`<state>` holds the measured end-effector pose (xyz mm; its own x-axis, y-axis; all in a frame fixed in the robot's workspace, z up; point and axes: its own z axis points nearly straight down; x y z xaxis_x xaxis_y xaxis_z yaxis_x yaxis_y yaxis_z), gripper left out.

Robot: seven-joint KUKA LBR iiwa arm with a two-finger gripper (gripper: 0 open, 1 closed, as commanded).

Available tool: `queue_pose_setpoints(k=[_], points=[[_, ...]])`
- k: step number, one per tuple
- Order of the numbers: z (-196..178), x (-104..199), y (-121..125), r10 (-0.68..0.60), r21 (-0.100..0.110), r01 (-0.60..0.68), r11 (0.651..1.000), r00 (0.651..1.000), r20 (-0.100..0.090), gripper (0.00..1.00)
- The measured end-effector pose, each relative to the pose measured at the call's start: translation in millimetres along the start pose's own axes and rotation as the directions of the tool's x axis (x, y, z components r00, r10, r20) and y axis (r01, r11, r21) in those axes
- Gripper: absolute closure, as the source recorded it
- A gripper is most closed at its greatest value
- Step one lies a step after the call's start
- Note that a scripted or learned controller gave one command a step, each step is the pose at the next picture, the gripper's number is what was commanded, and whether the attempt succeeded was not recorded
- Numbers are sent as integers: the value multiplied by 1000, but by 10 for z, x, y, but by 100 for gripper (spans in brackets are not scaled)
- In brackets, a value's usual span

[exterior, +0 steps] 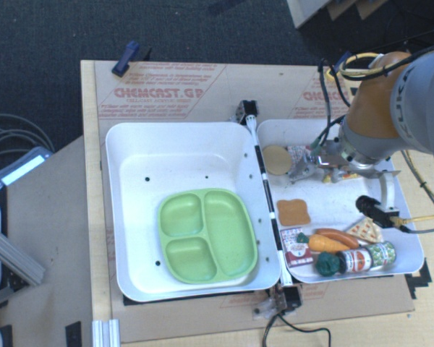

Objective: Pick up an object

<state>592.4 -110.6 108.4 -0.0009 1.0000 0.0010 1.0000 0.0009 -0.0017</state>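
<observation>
**A:** Far off to the gripper's left we have the green plate [202,233] in the left bin [130,132], well apart from it. We doubt it matters here.

**B:** Agreed. Closer in, the round biscuit [276,160] lies just left of the gripper [306,166], close against the wall [259,166] between the bins. We judge that to be the likeliest thing to pick.

**A:** What worries us there?

**B:** The biscuit is flat and lies hard by that wall. If we come down a little off, we may strike the wall, or skid over the top and close on nothing.

**A:** How far open is the gripper?

**B:** We cannot tell. It sits low over the right bin [333,197], and we cannot make out its opening or whether it has hold of anything.

**A:** And on its near side?

**B:** The toast [293,211] lies apart from it, flat too, so we see the same risk of slipping off. Further to the near side and to the right, the packet [295,245], carrot [331,241] and can [363,258] crowd together. If we reach there, we may shove a neighbour aside or send the can rolling.
</observation>
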Motion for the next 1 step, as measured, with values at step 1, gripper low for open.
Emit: queue_pose_setpoints(k=[1], points=[[233, 156, -647, 1, -2, -1, 1000, 1000, 0, 0]])
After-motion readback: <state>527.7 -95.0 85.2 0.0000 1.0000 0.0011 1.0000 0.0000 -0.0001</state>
